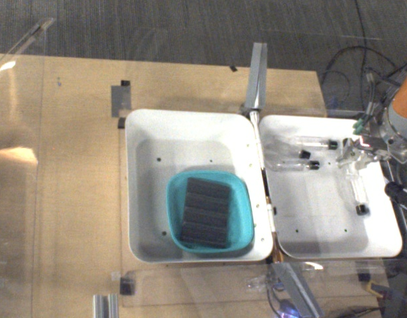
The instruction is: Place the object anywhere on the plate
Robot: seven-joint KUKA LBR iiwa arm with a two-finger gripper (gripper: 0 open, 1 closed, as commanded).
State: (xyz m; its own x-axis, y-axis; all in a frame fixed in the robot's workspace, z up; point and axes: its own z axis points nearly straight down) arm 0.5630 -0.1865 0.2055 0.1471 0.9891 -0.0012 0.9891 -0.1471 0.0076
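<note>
A teal plate (241, 207) sits in the left bin (147, 197), toward its front. A dark grey ridged block (205, 212) lies flat on the plate, well inside its rim. My gripper (366, 144) hangs over the far right side of the right bin (323, 237), away from the plate and the block. Nothing shows in its grasp. The arm's orange band (406, 101) shows at the right edge of the camera view.
Three clear tubes with black caps lie in the right bin: one (315, 142) at the back, one (291, 165) just in front of it, one (358, 192) below the gripper. A grey metal post (256, 78) stands behind the gap between the bins.
</note>
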